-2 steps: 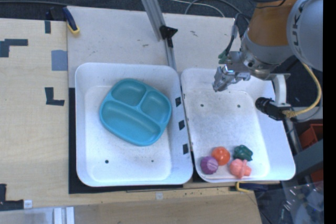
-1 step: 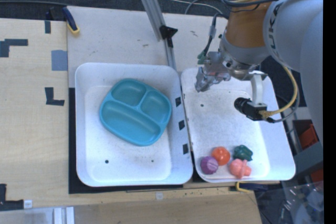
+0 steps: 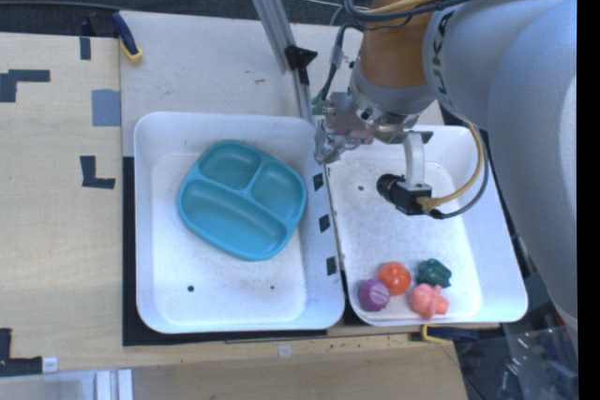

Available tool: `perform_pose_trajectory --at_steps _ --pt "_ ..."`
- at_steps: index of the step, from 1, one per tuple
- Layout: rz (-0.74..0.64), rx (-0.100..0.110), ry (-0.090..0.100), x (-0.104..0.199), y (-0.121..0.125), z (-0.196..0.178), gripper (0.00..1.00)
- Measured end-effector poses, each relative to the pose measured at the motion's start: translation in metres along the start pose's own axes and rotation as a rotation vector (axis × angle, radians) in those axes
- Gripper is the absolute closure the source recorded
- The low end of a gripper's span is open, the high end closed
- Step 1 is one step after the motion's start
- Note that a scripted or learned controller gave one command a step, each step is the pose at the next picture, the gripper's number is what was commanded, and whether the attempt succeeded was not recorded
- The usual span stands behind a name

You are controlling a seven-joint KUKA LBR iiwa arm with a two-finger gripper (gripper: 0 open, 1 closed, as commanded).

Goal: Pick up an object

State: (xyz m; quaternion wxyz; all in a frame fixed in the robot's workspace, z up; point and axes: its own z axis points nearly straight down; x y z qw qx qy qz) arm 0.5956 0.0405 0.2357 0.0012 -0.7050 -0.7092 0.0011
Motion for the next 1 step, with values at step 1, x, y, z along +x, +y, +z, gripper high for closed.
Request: perform_pose_trajectory --at_steps 1 --pt "0.0 -0.002 0.0 0.0488 0.0148 0.0103 1.0"
